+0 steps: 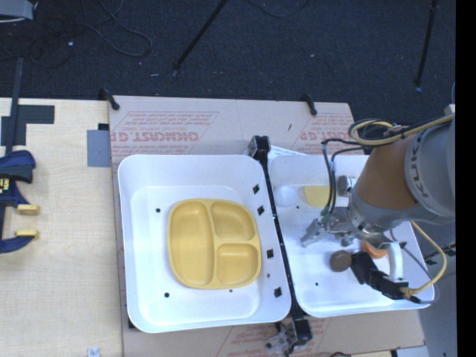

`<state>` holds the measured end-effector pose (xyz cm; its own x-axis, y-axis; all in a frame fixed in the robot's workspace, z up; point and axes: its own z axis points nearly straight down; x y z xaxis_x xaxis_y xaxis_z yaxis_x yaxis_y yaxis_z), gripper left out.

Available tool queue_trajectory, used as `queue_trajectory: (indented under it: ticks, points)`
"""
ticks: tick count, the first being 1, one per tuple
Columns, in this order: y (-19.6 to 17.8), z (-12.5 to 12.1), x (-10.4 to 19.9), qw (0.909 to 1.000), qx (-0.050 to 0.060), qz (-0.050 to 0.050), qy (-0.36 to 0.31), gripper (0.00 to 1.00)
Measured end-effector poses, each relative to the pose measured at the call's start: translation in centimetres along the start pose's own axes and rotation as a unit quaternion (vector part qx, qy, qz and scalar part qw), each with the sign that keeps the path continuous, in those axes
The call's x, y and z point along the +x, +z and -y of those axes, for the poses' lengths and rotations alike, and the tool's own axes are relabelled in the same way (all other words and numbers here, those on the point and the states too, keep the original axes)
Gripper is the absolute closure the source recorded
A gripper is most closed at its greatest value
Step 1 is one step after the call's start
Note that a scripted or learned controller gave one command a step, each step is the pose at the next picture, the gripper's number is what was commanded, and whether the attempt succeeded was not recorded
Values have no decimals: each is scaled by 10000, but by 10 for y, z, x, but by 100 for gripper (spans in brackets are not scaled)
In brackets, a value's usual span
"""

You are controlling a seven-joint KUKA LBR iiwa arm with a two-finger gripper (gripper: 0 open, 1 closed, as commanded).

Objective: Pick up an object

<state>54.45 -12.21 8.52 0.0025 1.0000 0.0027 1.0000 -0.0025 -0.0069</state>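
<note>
A yellow tray lies in the left bin, while in the right bin a white ball, a yellow cup and a brown disc sit around the gripper, its jaws' state hidden beneath the arm.

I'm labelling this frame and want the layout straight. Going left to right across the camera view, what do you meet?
Blue clamp → left bin holding the yellow divided plate → black divider between the bins → right bin → small brown round object → orange-banded arm.
</note>
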Motion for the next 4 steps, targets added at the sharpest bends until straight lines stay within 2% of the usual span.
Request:
queue_trajectory:
  ticks: [1, 2, 4]
  points:
    - [-7, 0, -2, 10000, 20, 2, 26, 100]
    - [-53, 1, -12, 10000, -8, 7, -9, 100]
    - [-140, -3, -14, 10000, -18, 12, -23, 100]
